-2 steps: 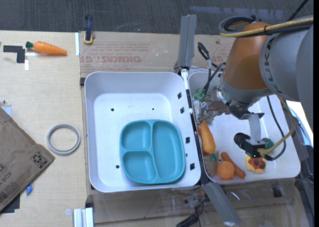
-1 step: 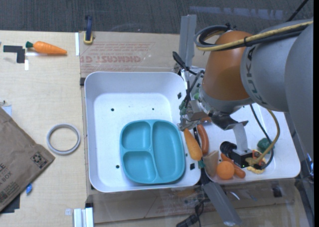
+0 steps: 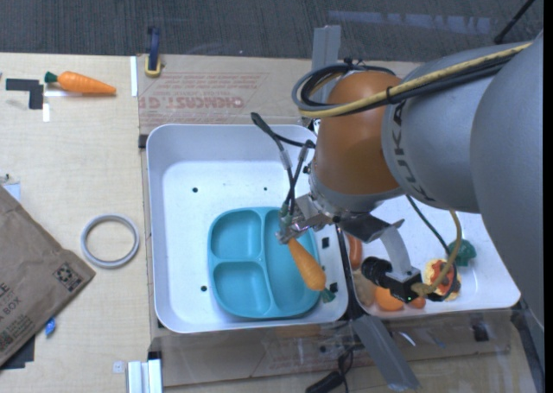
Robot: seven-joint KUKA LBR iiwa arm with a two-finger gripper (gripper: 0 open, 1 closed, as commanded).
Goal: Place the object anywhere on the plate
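Currently a toy carrot (image 3: 308, 265) is pinched by the gripper (image 3: 292, 225) over the divided plate's (image 3: 235, 263) right rim, so it could be dropped outside.

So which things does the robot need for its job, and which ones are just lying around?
For the job:
- blue plate
- carrot over the plate's right edge
- hand, just above that carrot

Just lying about:
- second carrot, far left
- tape ring
- cardboard box
- toys in the right bin
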